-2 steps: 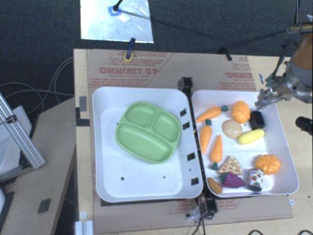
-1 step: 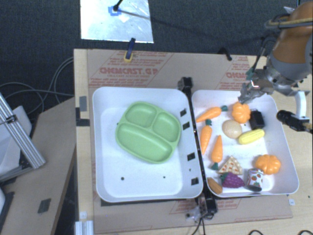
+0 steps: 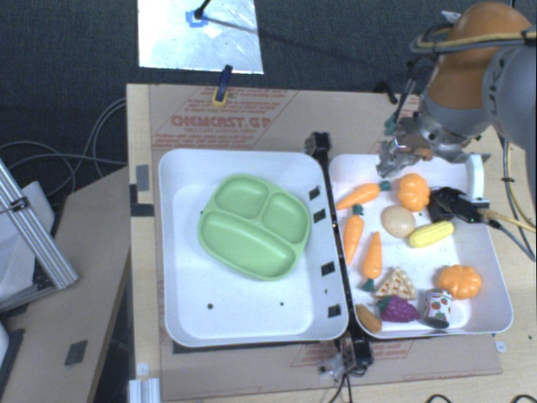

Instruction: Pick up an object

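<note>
The gripper hangs over the upper left corner of the right bin, right of centre in the frame, just above the tip of a carrot. It holds nothing that can be seen; whether it stands apart or together I cannot tell.

That carrot lies slanted near the bin's left wall and looks like the nearest thing to take. It seems a light, stiff plastic toy with a smooth, somewhat slippery skin, not fragile. A grasp across its thick middle, square to its length, would likely hold best; the tapered tip could slide out.

In the right bin I count three carrots, two small orange pumpkins, one pale egg-like piece, one yellow corn-like piece, one sandwich wedge, one bunch of purple grapes and one small printed can.

The left bin holds one green divided plate, in the middle left of the frame.
</note>
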Robot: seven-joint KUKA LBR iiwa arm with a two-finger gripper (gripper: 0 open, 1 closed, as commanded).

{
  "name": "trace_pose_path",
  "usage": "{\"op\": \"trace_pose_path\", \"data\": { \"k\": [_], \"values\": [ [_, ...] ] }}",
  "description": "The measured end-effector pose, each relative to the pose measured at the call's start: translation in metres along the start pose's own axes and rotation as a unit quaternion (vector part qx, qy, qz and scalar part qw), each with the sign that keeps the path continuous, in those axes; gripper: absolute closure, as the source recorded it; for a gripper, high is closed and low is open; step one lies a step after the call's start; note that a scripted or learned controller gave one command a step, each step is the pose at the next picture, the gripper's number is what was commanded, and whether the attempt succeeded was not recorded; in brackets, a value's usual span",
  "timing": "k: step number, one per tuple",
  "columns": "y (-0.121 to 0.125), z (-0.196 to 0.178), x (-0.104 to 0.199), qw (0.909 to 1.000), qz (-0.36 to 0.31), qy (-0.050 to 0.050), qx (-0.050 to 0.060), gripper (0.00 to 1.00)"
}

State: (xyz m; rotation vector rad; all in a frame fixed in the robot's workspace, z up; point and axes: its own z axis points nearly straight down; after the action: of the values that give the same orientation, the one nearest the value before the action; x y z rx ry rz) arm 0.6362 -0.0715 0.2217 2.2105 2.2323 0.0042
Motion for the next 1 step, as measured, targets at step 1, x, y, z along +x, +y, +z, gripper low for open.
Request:
{"op": "trace_pose_path", "data": {
  "k": [1],
  "values": [
    [0.0191, 0.0072, 0.0513, 1.0000, 0.000, 0.000, -0.001, 1.00]
  ]
}}
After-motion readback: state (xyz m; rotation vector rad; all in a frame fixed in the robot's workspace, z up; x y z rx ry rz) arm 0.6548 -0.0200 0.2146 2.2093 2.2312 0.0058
